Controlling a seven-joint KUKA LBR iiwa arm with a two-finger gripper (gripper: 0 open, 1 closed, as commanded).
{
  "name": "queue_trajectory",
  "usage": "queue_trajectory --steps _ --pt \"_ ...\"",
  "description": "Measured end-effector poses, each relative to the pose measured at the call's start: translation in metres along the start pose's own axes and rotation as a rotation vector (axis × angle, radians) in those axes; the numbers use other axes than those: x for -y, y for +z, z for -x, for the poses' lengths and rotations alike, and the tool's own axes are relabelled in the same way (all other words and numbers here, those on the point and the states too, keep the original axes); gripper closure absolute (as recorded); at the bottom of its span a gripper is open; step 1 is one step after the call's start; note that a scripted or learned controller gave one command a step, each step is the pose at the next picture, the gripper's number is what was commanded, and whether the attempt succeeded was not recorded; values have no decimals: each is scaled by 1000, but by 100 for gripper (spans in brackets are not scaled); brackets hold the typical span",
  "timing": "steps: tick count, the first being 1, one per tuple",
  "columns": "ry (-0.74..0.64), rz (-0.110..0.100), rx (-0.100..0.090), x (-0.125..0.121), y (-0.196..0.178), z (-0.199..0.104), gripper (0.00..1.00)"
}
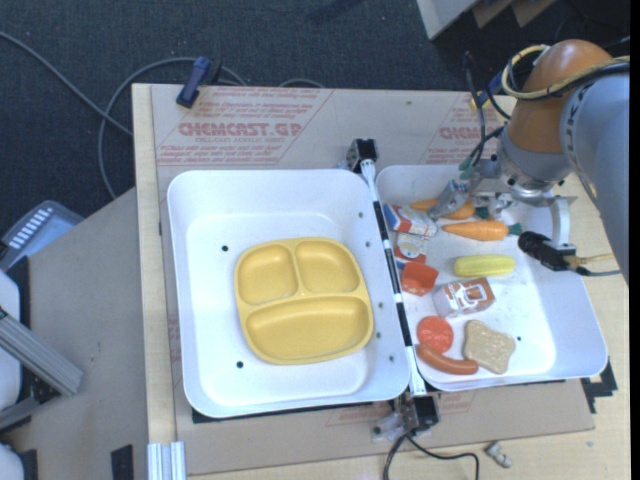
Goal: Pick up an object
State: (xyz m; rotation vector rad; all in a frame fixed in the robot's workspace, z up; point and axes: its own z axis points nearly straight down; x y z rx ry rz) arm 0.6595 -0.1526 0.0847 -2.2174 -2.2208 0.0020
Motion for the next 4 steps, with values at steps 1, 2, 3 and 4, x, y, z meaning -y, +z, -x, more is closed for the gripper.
queue_trajectory --steps 1,2,3,4 --pt "-1 -9 4 2 -9 3 100" --pt "1 6 2 18 -109 -42 100" --pt "1 5 2 19 -108 -42 0" --pt "1 9 2 8 -12 -57 0"
